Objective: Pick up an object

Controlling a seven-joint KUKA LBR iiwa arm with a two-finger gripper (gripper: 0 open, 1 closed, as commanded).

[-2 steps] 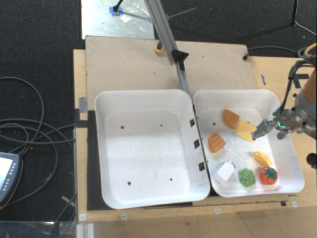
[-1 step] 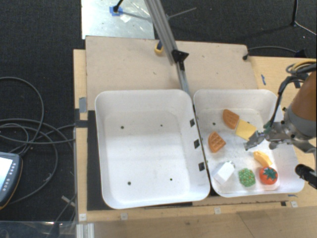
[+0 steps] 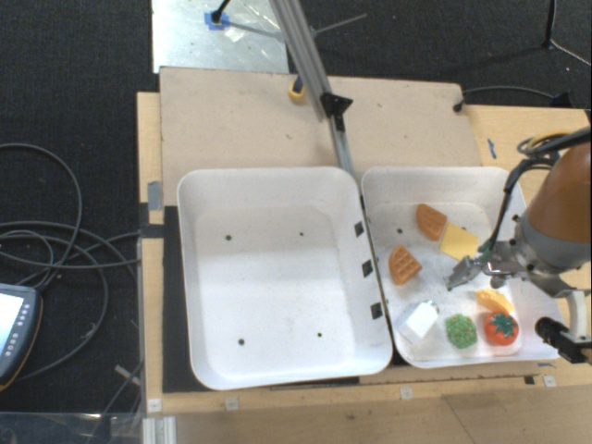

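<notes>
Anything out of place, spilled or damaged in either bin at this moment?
Nothing stands out. All the items lie inside the right bin: two brown pieces, a yellow slab, a white block, a green piece and a red one. The gripper hovers among them.

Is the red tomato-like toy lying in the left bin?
No, the red toy lies in the right bin, beside a green toy.
</notes>
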